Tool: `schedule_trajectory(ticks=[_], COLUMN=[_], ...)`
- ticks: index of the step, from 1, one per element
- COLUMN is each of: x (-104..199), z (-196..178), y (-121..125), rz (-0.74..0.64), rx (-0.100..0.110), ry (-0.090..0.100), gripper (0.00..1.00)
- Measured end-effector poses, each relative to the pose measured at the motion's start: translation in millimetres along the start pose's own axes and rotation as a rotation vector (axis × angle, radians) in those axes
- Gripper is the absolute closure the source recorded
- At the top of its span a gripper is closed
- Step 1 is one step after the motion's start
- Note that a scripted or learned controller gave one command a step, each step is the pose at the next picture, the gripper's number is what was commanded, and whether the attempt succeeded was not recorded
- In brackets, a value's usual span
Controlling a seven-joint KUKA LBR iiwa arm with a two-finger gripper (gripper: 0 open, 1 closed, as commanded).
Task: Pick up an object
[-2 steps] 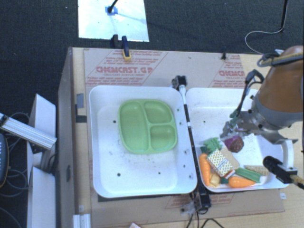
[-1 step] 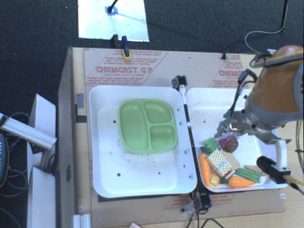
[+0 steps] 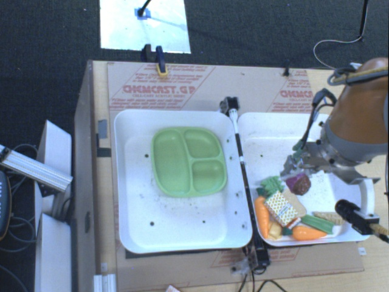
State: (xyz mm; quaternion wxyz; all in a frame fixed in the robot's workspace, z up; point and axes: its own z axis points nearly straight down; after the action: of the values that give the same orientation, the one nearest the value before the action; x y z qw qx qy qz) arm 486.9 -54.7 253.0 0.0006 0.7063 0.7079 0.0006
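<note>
White bins [image 3: 140,224], gripper [image 3: 296,165] over toys [image 3: 285,210]

left bin [image 3: 130,181]: divided plate [image 3: 188,162] | right bin [image 3: 270,132]: toys [image 3: 285,210] at near edge, hand [image 3: 298,166] above

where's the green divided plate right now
The green divided plate lies flat in the left bin, toward its upper right, close to the divider between the two bins. The toy food pile sits apart in the right bin.
</note>
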Motion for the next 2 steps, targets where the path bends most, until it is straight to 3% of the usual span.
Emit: schedule_trajectory(ticks=[2], x=[-9.4], z=[-0.1], y=[-0.2], rz=[0.001], rx=[0.0], ry=[0.0], gripper=[1.0])
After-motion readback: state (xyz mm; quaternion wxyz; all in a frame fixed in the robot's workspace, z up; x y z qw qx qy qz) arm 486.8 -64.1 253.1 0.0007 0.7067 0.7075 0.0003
